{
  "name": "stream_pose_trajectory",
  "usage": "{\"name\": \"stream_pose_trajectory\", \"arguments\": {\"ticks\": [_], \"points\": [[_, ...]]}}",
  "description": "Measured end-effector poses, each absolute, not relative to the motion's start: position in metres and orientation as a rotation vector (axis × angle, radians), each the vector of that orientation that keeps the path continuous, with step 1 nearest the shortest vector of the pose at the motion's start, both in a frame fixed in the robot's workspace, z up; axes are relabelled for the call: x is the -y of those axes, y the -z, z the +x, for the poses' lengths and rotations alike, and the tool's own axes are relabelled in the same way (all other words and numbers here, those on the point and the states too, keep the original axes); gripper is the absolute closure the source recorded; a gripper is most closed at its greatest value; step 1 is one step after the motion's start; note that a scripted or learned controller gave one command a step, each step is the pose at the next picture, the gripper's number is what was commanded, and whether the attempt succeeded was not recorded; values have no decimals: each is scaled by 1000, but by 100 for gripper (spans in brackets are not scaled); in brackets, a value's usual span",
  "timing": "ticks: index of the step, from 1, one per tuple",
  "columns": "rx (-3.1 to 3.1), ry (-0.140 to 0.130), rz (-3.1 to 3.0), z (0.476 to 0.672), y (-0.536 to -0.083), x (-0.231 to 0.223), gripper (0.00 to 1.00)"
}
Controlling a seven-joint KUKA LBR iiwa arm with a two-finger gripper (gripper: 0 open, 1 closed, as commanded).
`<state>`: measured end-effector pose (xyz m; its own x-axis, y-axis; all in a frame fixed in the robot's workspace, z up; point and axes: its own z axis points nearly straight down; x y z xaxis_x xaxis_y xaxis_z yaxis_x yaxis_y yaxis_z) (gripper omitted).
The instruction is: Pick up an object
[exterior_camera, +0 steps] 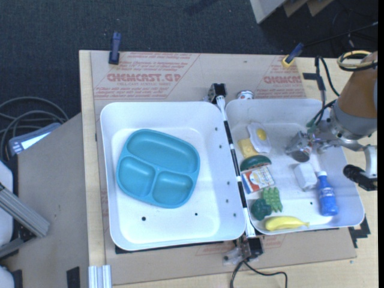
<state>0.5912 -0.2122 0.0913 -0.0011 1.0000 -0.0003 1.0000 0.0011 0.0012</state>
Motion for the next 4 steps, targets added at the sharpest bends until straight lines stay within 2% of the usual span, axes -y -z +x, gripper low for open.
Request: {"name": "stream_pose_trajectory", "arguments": {"ticks": [1, 2, 3, 4], "points": [[-2220, -1, 2218, 592, -102, 213, 100], [-2222, -3, 2219, 656, -145, 166, 100], [-2231, 12, 2228, 664, -139, 99, 100], [-2224, 1, 2222, 595, -185, 52, 100]]}}
